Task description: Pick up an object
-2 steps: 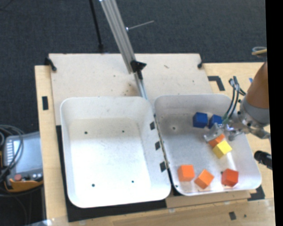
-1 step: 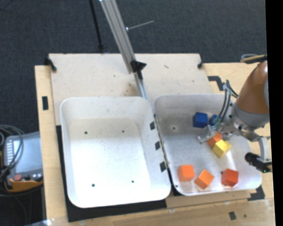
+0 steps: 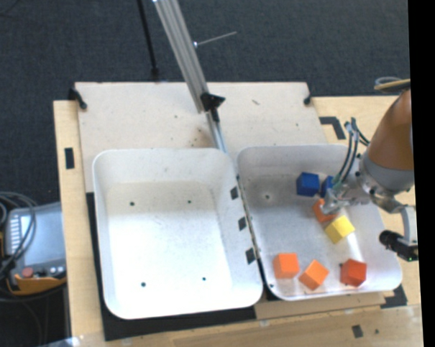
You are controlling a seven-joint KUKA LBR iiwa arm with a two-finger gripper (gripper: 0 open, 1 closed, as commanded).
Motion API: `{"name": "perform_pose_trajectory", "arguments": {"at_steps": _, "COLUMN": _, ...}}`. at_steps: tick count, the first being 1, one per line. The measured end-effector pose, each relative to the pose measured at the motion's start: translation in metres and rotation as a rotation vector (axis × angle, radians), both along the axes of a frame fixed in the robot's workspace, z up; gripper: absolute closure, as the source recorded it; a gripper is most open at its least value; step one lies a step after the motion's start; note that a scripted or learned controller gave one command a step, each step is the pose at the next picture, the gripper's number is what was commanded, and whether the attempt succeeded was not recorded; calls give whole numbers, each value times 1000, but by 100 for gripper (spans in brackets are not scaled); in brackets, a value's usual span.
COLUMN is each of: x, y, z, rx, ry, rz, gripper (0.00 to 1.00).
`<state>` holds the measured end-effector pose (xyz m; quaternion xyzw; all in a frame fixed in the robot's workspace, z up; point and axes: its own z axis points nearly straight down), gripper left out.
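Over the right bin (image 3: 255, 176), the gripper (image 3: 332, 199) crowds 3 blocks.
I cannot tell its grip; it sits between the blue block (image 3: 308, 184), yellow block (image 3: 339, 228) and a half-hidden orange block (image 3: 321, 213), so it may nudge neighbours and close on nothing.

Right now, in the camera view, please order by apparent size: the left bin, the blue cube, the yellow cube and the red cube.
1. Left bin, by far the largest.
2. Red cube.
3. Blue cube and yellow cube look alike, so no order between them.
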<state>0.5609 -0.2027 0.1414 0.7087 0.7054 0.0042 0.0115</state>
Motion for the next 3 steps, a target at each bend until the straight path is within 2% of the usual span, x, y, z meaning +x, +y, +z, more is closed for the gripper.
{"name": "perform_pose_trajectory", "arguments": {"at_steps": 1, "x": 1, "y": 7, "z": 49, "rx": 8, "ry": 16, "rz": 8, "gripper": 100}}
{"name": "perform_pose_trajectory", "arguments": {"at_steps": 3, "x": 9, "y": -2, "z": 150, "rx": 7, "ry": 17, "rz": 10, "gripper": 100}}
